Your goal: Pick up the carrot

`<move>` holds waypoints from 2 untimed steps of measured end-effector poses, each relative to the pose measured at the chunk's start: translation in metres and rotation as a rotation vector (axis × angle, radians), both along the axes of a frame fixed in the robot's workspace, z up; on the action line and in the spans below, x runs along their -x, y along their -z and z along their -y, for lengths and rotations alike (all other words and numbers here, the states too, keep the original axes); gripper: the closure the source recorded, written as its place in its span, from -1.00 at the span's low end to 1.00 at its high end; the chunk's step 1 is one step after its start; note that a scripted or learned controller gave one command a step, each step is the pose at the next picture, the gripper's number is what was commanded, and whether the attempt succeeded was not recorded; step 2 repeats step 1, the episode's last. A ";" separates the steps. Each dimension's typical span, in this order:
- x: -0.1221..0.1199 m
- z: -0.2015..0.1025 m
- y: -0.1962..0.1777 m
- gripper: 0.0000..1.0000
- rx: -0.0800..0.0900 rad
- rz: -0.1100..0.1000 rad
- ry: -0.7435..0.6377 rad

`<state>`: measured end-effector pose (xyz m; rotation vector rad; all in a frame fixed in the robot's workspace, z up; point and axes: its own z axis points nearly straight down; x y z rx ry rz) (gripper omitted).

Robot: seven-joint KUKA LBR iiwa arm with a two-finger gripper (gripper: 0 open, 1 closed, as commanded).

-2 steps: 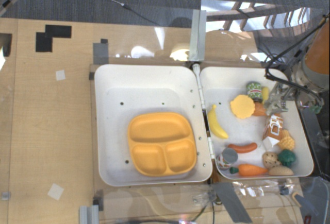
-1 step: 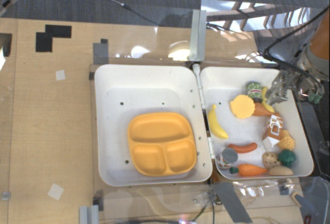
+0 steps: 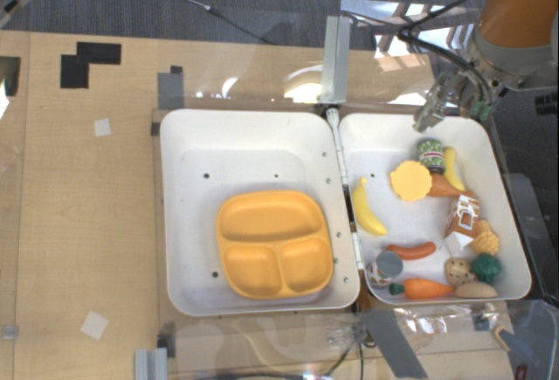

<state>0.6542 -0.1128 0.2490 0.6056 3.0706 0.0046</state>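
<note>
One carrot [image 3: 427, 288] lies along the near wall of your right bin [image 3: 498, 162], orange body flat, its green end by a grey-capped piece [image 3: 387, 265]. Just above it sits a red sausage [image 3: 410, 251]; a banana [image 3: 368, 210] lies further left (near the divider). The left bin [image 3: 188, 142] holds a yellow divided tray [image 3: 273, 243]. Your pincer [image 3: 432, 114] hangs at the right bin's far edge, well apart from the carrot, holding nothing; whether its fingers are apart I cannot tell.
</note>
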 end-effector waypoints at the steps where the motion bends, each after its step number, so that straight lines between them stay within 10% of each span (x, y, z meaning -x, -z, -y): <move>1: 0.062 -0.006 0.108 1.00 -0.002 -0.012 0.184; 2: 0.062 -0.006 0.108 1.00 -0.002 -0.012 0.184</move>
